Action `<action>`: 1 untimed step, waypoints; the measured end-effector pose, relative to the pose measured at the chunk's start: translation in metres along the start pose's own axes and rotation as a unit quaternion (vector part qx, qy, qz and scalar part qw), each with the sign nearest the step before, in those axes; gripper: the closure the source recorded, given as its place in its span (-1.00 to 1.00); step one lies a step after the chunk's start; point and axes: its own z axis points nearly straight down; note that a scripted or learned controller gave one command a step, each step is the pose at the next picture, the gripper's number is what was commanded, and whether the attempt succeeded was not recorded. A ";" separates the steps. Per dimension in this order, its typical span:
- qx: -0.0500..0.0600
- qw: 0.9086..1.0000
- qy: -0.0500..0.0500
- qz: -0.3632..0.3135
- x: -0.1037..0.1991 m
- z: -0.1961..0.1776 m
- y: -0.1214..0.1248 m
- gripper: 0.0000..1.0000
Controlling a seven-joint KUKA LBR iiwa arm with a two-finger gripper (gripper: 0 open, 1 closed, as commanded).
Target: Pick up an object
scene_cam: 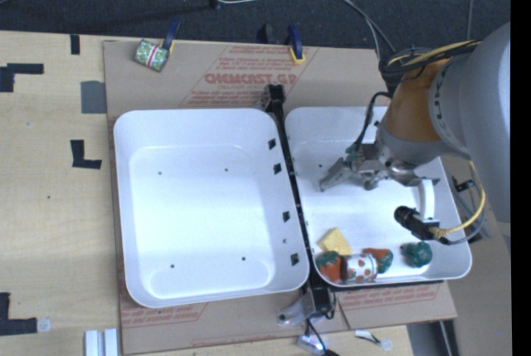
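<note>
**Targets sit toward the near edge from the end effector, nothing held yet**

Table [50, 205]: tan top with black tape marks and a cardboard sheet under both bins. A small green patterned block [152, 55] lies on the cardboard beyond the left bin, well apart from everything else.

Left bin [133, 180]: I see nothing in it to pick.

Right bin [315, 130]: this is where all the candidates are. The arm [415, 109] comes in from the right, orange band above the wrist, wrist over the middle of this bin.

End effector [336, 174]: it sits in the far-left part of the right bin, fingers pointing left toward the divider between the bins. Fingers look spread in a moderate V, nothing between them, and the bin floor beneath them is bare. I can't tell whether the tips touch the floor.

Objects, all clustered along the near edge of the right bin:
- yellow wedge [336, 241], nearest the end effector, almost straight down-frame from it.
- red-and-white can [365, 265], lying on its side, long axis roughly parallel to the near rim, touching or just beside the wedge.
- red and green piece [329, 263], at the near-left corner, just beside the can.
- green lump [417, 254], further right, apart from the cluster, under the wrist cabling.

My read: the key relation is that the cluster lies toward the near rim from the fingers, well apart. The next move needs a translate toward that rim before descending. The wedge is the shortest reach; crowding beside the can is the risk.
</note>
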 end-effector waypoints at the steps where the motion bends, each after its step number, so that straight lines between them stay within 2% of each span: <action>1: 0.000 1.000 -0.001 0.003 -0.080 -0.001 0.007 -1.00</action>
